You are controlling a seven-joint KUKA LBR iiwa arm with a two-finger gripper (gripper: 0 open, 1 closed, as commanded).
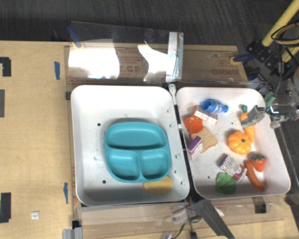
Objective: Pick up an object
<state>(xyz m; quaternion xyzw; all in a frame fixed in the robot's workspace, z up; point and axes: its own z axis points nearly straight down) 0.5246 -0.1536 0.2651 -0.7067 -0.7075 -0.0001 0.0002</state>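
Note:
The right bin (274, 133) holds several toy foods: a blue bottle (213, 106), a red-orange piece (193, 125), a toast slice (208, 140), a purple packet (194, 145), an orange pumpkin (240, 142), a pink-white packet (230, 165), a green piece (226, 182), a red tomato (258, 162) and an orange sausage shape (254, 178). My gripper (255, 115) comes in over the bin's upper right rim. It hangs just beside a small orange piece with a green top (244, 116). I see nothing held in it.
The left bin (84, 133) holds a teal divided plate (137, 150) and a tan block (158, 185) at its front wall. A clear plastic sheet (139, 54) stands behind the bins. Cables and a yellow hose (284, 19) sit at the upper right.

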